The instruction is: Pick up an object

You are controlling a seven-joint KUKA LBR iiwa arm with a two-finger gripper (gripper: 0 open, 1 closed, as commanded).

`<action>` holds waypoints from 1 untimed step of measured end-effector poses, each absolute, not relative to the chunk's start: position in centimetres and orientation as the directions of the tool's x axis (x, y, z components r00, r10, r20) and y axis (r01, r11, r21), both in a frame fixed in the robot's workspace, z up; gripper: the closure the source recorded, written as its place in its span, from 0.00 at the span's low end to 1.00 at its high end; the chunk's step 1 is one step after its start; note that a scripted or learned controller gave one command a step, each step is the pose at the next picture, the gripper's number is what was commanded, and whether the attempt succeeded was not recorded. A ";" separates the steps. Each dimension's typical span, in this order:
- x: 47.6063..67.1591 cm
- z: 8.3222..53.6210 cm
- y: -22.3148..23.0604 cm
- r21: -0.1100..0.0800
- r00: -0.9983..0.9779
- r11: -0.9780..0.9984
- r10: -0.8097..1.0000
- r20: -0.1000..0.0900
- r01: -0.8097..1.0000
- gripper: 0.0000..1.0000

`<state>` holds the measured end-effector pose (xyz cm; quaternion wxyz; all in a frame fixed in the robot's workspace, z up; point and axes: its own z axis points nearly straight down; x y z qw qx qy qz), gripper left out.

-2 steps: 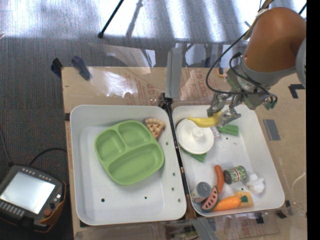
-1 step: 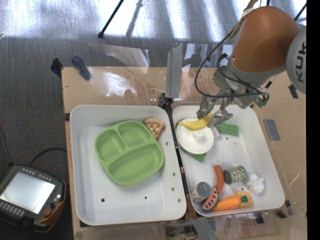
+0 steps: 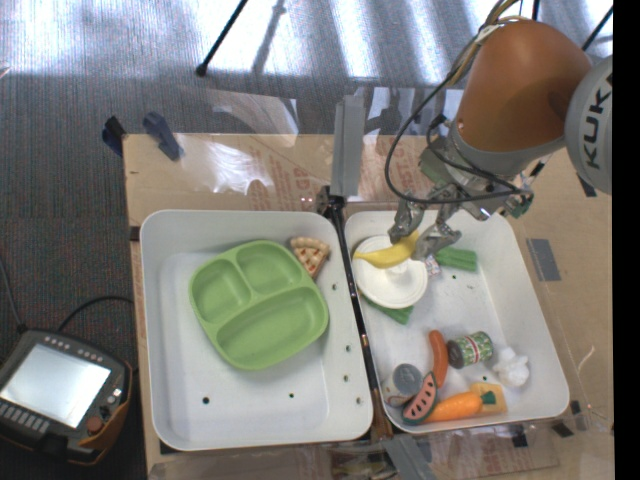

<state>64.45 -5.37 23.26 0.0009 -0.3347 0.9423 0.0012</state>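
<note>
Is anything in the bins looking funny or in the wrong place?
Mostly tidy. One oddity: the waffle piece lies against the rim of the green tray, not in a compartment. The banana sits on the white plate.

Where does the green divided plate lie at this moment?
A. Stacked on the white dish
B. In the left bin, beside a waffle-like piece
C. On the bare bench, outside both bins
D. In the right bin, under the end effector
B: the green divided plate lies flat in the left bin, with the waffle-like piece at its upper right edge.
</note>
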 end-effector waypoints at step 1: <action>64.4 22.1 -5.5 0.003 -0.826 0.826 -0.564 -0.002 -0.564 1.00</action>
